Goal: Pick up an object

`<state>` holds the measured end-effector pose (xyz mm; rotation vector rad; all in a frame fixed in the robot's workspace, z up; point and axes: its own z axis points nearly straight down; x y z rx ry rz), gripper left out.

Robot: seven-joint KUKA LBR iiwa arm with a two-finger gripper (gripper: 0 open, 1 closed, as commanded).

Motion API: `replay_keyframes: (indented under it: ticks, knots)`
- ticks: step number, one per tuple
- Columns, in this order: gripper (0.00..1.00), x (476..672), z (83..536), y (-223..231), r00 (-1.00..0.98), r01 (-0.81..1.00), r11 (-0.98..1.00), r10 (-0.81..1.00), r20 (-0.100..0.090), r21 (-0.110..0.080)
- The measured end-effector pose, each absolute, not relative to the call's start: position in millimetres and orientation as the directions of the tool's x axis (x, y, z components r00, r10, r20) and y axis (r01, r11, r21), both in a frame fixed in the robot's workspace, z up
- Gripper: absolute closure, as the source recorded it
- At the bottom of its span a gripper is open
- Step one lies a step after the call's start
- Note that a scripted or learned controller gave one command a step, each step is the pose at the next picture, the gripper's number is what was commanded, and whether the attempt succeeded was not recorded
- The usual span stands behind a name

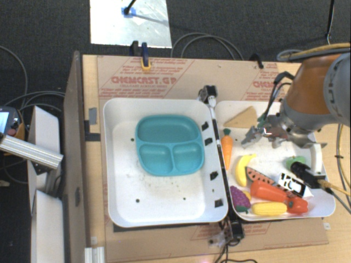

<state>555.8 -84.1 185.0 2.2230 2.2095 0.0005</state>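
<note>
One corn cob (268, 208), one carrot (227, 146), one banana (243, 169).

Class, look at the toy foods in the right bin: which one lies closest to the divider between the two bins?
The carrot: orange, lying lengthwise right beside the divider, while the banana and corn sit farther right.

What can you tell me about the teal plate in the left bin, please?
The teal plate looks like smooth moulded plastic, a rounded rectangle split into three compartments: one wide one along the far side and two smaller ones nearer. It lies flat, right way up, on the floor of the left bin, roughly central. All three compartments look bare.
</note>
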Motion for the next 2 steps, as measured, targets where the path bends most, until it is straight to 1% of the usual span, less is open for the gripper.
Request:
replay_keyframes:
  ticks: [1, 2]
  knots:
    - [0.00, 628.5, 80, -110, -0.004, 1.000, 0.004, 1.000, -0.002, 0.004]
    - [0.00, 669.6, 85, -108, -0.008, 1.000, 0.008, 1.000, 0.000, -0.004]
